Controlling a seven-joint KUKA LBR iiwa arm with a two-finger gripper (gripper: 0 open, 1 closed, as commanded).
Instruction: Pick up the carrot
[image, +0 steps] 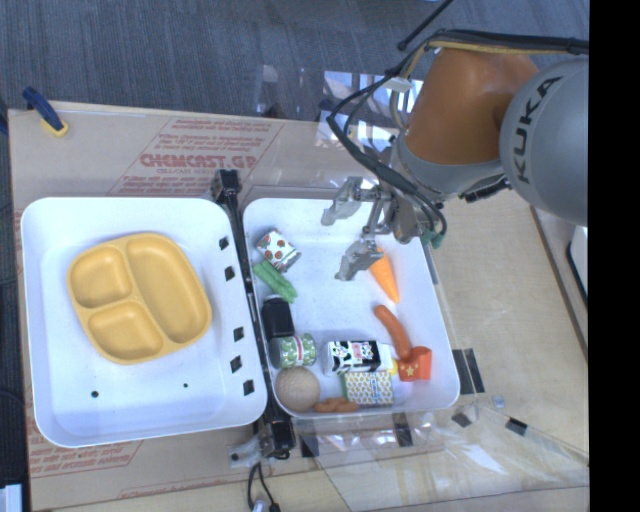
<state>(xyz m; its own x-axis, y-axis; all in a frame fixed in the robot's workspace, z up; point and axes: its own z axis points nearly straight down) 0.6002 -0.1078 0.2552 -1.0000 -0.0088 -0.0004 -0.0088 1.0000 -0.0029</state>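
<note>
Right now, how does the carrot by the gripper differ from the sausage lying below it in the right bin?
The carrot is bright orange and tapers to a point; the sausage is darker reddish-orange, even in width, with rounded ends. The carrot is shorter and straight, the sausage longer and slightly curved. The carrot lies right beside the gripper, the sausage farther off, its lower end by a red block. Both lie flat near the right bin wall, slanting the same way.

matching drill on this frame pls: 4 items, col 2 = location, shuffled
Items:
1. carrot
2. yellow divided plate
3. green pea pod
4. blue-and-yellow clamp

Locations:
A. on the cardboard, far left corner
B. right bin, near its right wall, by the gripper
C. middle of the left bin
D. right bin, near its left wall

Pairs: 1-B, 2-C, 3-D, 4-A
</note>
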